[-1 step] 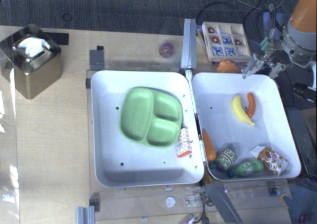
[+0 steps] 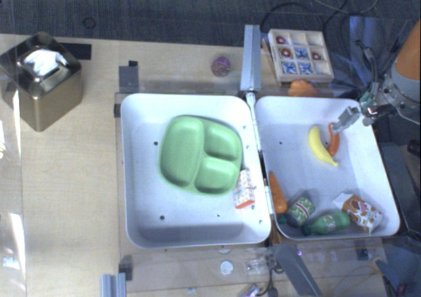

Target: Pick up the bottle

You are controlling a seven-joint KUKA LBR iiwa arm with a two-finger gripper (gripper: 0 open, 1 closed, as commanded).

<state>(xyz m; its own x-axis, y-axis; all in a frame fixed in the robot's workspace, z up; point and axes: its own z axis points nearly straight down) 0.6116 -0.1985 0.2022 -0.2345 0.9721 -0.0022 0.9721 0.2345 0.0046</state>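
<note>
The claw point(image 2: 346, 118) sits over the upper right corner of the right bin point(image 2: 388, 187), just above the banana point(image 2: 320, 146) and the orange carrot-like piece point(image 2: 335, 142) beside it; whether it is released or clenched cannot be told, and nothing is seen between its tips. The bottle point(image 2: 327, 223) lies on its side near the bin's front edge, well apart from the claw. Its long axis runs roughly left to right, slightly tilted. Green body, dark, with a lighter label patch. It lies between a small can point(image 2: 300, 209) and a carton point(image 2: 362, 213). The left bin point(image 2: 141, 223) holds a green divided tray point(image 2: 200, 154).
</note>
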